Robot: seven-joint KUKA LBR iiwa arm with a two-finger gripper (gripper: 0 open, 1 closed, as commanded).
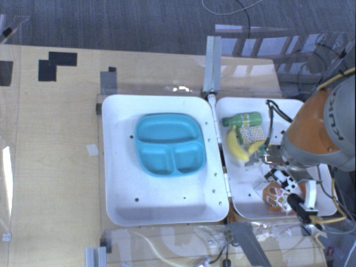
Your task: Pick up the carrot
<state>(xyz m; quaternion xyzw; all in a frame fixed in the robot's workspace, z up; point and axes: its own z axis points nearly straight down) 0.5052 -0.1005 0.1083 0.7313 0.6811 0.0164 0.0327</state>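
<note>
The only orange thing I can find is a rounded orange-brown shape I take for the carrot (272, 196). It lies below and to the right of the banana (239, 151) in the camera view, well apart from it, in the same white bin (245, 200). My own wrist covers part of it, so I cannot make out its full length or which way it points. My gripper (264, 159) hangs just to the right of the banana, closer to that fruit than to the carrot, and I cannot tell whether it is open or closed. I expect the carrot to be light and stiff, probably a smooth toy that can squirt out of a pinch. I would take it across its thicker middle, not the tapering end, and close squarely. Room is tight on the carrot's far side from the banana, where the bin's lower wall runs close, so I would come straight down instead of sweeping in. Above the banana sit a green bottle (243, 119) and a small patterned box (253, 133), clear of my path. Left of the banana, past the bin wall, a blue plate (169, 144) plays no part.
</note>
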